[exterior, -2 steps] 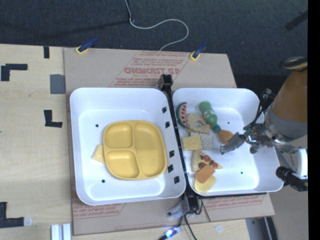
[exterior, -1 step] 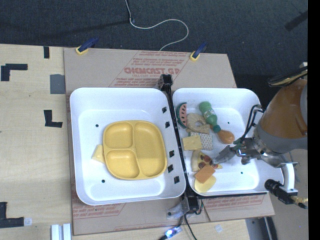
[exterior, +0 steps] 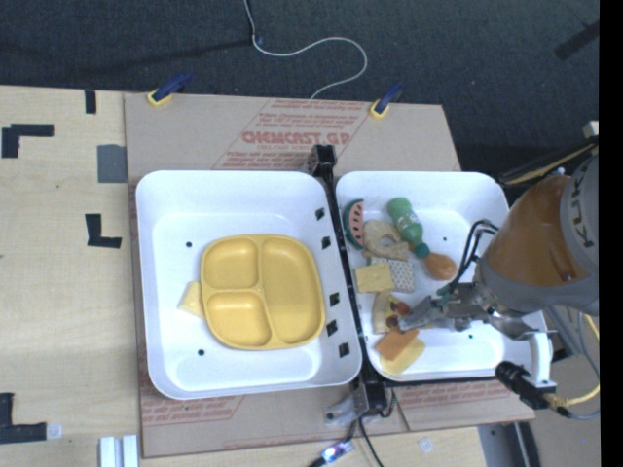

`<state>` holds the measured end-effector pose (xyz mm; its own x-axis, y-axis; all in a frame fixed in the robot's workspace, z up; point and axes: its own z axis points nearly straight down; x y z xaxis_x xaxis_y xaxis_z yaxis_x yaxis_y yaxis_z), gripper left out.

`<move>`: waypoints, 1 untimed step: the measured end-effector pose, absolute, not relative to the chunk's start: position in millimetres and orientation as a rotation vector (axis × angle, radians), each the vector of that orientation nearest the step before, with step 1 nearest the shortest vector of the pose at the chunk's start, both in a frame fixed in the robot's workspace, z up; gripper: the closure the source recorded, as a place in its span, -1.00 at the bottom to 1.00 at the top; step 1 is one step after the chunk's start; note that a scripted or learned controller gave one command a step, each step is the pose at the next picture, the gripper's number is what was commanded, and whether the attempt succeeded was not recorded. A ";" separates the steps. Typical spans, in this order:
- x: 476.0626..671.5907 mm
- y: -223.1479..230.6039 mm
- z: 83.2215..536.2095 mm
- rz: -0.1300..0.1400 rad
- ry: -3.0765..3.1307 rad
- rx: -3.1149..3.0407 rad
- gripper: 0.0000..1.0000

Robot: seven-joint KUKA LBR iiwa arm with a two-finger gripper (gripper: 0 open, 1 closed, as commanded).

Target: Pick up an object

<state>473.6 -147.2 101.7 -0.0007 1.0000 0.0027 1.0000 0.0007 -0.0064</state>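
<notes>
The right bin [exterior: 458, 356] holds a pile of toy food along its left side. I see a watermelon slice [exterior: 353, 224], a green bottle-shaped piece [exterior: 404, 220], a tan bread piece [exterior: 386, 242], an orange egg-shaped piece [exterior: 441, 265], a pale yellow square [exterior: 374, 278] and an orange-yellow wedge [exterior: 400, 348]. My gripper [exterior: 411, 312] reaches in from the right, low over the pile between the yellow square and the wedge. It sits right by a small dark red piece [exterior: 393, 310]. The gripper body hides what lies directly beneath it.
The left bin [exterior: 161, 358] holds a yellow divided plate [exterior: 263, 291] with a pale yellow slice [exterior: 189, 300] poking out at its left. The black divider [exterior: 338, 261] between the bins lies just left of the pile. The arm's grey and orange bulk [exterior: 540, 251] covers the right bin's right side.
</notes>
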 end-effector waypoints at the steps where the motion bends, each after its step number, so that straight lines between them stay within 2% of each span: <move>1: 474.2 -147.1 86.1 0.000 -2.221 -2.220 -1.00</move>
